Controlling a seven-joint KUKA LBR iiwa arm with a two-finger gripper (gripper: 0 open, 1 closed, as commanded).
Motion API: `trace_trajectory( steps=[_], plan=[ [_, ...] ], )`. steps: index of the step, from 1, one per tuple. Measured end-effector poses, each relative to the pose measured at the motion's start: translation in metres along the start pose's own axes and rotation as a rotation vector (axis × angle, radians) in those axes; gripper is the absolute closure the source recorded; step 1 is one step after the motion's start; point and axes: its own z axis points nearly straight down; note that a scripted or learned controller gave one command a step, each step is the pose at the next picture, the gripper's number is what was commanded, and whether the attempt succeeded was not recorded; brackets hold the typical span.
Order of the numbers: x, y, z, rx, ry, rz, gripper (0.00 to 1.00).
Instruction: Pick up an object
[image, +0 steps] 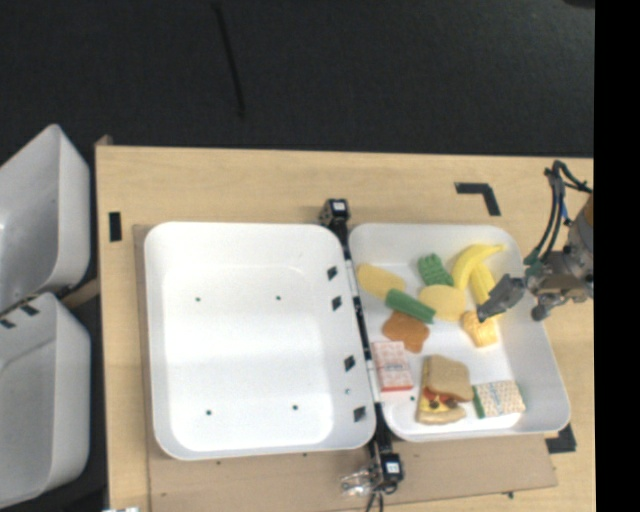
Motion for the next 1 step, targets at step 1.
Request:
trace_trajectory(
  steps=[1],
  plan=[
    [0.0439, -0.0013, 0.1500, 0.013, 0.006, -0.002, 0.00]
  ],
)
